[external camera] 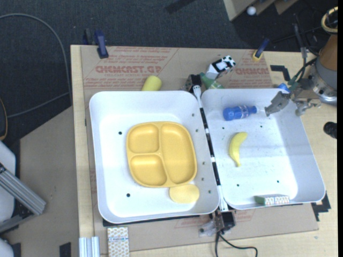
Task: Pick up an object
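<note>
In the right bin [300,170] lie a blue bottle [239,112] on its side near the far wall and a yellow banana [237,147] toward the middle. A small green-and-white box [271,199] rests at the bin's near edge. My gripper [288,104] hangs over the far right corner of this bin, to the right of the blue bottle, open with nothing between its fingers. The left bin [107,116] holds a yellow divided plate [161,154] and a pale yellow round disc [184,193] at the plate's near edge.
On the bench behind the bins sit a yellow cylinder [152,83] and a black-and-white toy [222,65] with a greenish item beside it. Blue clamps [100,43] hold the cardboard board at its far edge. Cables run at the near edge between the bins.
</note>
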You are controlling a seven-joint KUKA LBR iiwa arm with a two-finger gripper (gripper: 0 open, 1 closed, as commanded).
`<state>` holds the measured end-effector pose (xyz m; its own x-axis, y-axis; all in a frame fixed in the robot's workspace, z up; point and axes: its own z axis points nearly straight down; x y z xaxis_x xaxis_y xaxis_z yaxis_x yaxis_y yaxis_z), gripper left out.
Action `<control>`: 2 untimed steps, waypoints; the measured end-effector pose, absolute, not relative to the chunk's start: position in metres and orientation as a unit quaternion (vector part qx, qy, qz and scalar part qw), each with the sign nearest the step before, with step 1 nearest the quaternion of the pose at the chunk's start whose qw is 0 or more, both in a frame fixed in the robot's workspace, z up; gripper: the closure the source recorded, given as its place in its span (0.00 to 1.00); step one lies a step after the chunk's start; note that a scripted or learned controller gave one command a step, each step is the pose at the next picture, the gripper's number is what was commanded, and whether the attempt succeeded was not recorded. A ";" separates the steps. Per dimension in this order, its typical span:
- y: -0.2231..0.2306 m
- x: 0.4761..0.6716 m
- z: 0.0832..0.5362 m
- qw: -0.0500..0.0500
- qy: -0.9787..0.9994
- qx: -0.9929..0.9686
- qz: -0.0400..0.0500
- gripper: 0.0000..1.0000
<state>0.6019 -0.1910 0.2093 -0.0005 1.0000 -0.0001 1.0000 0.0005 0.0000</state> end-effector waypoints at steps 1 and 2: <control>-0.125 0.593 0.157 -0.001 0.708 0.707 0.000 0.00; -0.092 0.582 0.095 -0.002 0.707 0.707 -0.001 0.00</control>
<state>0.5816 -0.0922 0.0946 -0.0008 1.0000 0.0012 1.0000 0.0008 -0.0031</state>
